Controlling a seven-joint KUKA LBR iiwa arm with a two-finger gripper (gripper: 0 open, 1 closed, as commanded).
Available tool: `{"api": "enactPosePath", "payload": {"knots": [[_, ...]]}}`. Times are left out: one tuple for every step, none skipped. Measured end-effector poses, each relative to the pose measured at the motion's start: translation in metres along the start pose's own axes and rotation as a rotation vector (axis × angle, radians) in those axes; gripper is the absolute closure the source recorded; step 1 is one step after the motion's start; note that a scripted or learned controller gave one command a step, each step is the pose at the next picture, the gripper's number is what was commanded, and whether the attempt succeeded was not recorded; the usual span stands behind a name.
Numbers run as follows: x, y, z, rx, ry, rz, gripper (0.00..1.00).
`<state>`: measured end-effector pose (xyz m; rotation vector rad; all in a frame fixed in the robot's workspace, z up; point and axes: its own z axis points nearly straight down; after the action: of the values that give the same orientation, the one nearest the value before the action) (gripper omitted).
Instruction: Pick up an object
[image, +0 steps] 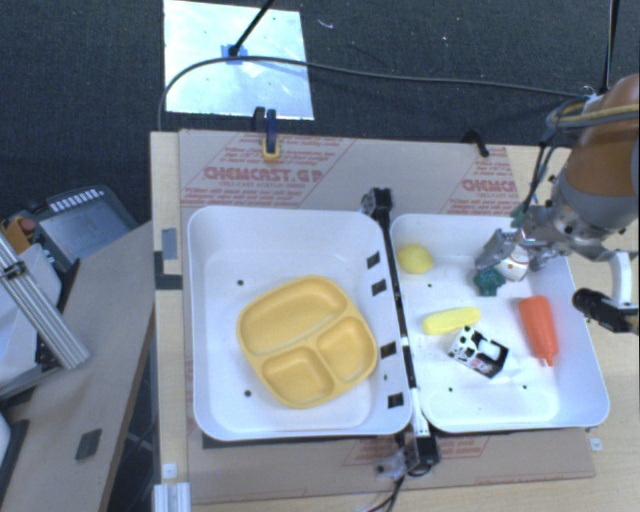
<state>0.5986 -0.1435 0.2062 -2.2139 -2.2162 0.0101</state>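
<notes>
The arm reaches in from the right and its gripper (503, 262) hangs low over the upper part of the right bin (580, 410). A small teal object (488, 282) lies directly below and just left of the gripper tip, close enough that contact cannot be ruled out, yet nothing can be seen held inside the gripper. Whether the gripper is open or closed cannot be told at this slant; the tool head is a cluster of grey metal with a white patch. Other candidates in the right bin: a yellow ball (416, 259) near the upper left corner, a yellow banana-shaped piece (450, 320) at the centre left, a black-and-white cow toy (477, 351) just below it, and an orange carrot (538, 328) toward the right side. The left bin (215, 300) holds a yellow divided tray (305, 340), well apart from the arm. Judgement: the step in hand is the approach or descent onto the teal object, with the grasp not yet confirmed. The next move calls for centring the gripper over that small piece, closing on it squarely, then lifting straight up. The piece is small and may slip out sideways.
</notes>
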Motion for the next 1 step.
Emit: {"api": "enactPosePath", "payload": {"knots": [[0.0003, 0.0027, -0.0071, -0.012, -0.002, -0.003, 0.00]]}}
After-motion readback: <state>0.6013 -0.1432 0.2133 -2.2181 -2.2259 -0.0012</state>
